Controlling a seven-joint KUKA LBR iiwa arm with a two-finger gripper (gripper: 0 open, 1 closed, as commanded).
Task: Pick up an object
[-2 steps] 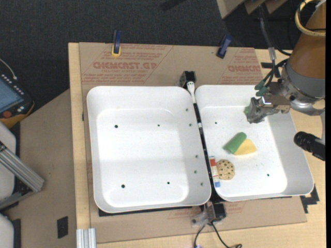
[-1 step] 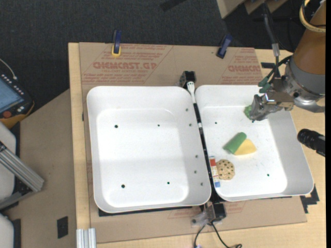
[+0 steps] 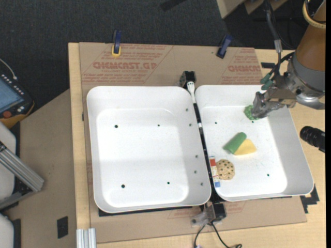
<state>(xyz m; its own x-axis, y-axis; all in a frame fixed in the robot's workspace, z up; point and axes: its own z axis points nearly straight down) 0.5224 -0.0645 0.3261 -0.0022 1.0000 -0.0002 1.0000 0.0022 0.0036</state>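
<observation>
Nearest the camera, a small black clip [image 3: 214,211] with a trailing cable sits at the front edge of the cardboard sheet [image 3: 155,58] that covers the table [image 3: 57,118], apparently there to pin the two bins in place. Just behind it, in the front left corner of the right bin [image 3: 289,154], lies a round, speckled tan cookie [image 3: 225,169], touching a flat red, white and blue card [image 3: 213,170] against the bin wall. Further back rests a sponge [image 3: 240,144], a yellow wedge with a green scouring face, soft-looking and matte. The left bin [image 3: 103,138] is a shallow, glossy white plastic tray with rounded corners and a few dark dots on its floor. Blue clamps [image 3: 116,43] at the far edge seem to hold the cardboard flat.

The gripper [image 3: 258,109] hangs low over the far part of the right bin, with a small green object [image 3: 250,113] right at its tip. Whether the fingers are spread or closed around that green piece cannot be told from this slant. If it is the target, the grasp appears to be at its contact stage; the sponge and cookie lie well apart from the tip.
</observation>
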